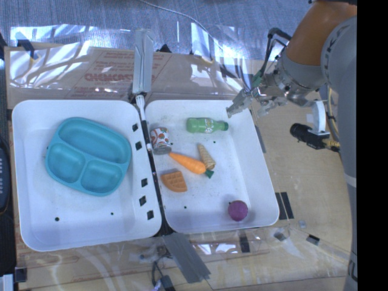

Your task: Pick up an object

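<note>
The right bin (257, 180) holds a green bottle (205, 125) lying on its side, a small patterned can (159, 138), an orange carrot (188, 163), a tan cone-shaped piece (207, 154), an orange slice-shaped piece (174, 181) and a purple ball (237, 210). My gripper (241, 104) hangs over the bin's far right corner, just right of and above the green bottle. Nothing shows between its fingers.
The left bin (30, 223) holds a blue divided tray (88, 155). A metal divider bar (141, 65) runs up from between the bins. Cardboard and foil lie behind the bins. The arm's grey body (327, 53) fills the upper right.
</note>
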You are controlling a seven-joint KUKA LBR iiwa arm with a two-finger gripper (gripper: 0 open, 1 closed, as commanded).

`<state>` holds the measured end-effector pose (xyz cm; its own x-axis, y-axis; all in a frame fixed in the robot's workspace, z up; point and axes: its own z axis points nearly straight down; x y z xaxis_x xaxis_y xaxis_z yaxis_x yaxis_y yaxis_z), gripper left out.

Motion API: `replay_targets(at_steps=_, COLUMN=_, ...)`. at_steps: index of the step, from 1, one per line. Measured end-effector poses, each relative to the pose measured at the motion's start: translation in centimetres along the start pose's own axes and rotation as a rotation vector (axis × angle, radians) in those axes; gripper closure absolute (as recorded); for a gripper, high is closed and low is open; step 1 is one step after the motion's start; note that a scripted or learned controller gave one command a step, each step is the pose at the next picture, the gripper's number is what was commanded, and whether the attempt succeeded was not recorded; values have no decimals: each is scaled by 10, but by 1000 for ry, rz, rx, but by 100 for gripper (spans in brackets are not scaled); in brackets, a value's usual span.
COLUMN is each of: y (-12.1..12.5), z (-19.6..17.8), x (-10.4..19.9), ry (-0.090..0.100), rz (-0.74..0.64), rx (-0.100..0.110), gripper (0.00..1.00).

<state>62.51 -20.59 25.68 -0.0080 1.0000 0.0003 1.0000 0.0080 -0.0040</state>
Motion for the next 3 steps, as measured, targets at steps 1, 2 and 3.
replay_targets(at_steps=1, y=3, z=123, x=19, ry=2, rz=0, rx=7, gripper=0)
replay_targets(at_steps=2, y=-60, z=165, x=39, ry=0, rz=-2, rx=0, gripper=0)
replay_targets(at_steps=3, y=-129, z=164, x=88, ry=-7, rz=6, rx=-8, gripper=0)
